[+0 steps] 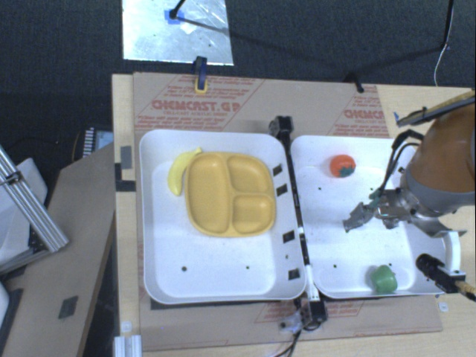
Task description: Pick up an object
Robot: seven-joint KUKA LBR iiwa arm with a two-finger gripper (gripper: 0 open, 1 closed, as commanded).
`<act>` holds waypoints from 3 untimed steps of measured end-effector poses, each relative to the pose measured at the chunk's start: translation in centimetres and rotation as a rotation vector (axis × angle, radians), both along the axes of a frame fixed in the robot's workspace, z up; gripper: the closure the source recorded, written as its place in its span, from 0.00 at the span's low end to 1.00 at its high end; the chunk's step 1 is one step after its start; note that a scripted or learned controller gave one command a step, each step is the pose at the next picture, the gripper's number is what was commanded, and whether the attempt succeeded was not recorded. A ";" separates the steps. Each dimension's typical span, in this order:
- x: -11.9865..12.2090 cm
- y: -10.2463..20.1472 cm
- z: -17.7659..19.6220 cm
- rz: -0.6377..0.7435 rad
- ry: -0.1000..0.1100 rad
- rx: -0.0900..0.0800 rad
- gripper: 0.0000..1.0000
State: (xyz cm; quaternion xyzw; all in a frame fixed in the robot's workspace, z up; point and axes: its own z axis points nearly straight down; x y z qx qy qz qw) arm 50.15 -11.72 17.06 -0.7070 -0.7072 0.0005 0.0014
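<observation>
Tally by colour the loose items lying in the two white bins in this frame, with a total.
Yellow: 2, the divided tray and the banana beside it, both in the left bin
Orange: 1, a round fruit in the right bin
Green: 1, a small object in the right bin
Total: 4

Legible text: "CHEMCAST GP" printed in red on the brown protective sheet (223, 99) covering the surface, above the left bin. The same red print repeats at upper right of the sheet, partly cut off by the arm. No other markings readable.
</observation>
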 end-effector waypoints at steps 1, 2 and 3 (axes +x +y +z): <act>0.1 0.4 -4.2 0.000 0.000 0.000 0.00; 0.2 0.3 -3.0 0.000 -0.005 -0.002 1.00; 0.5 0.6 1.3 0.004 -0.009 -0.003 1.00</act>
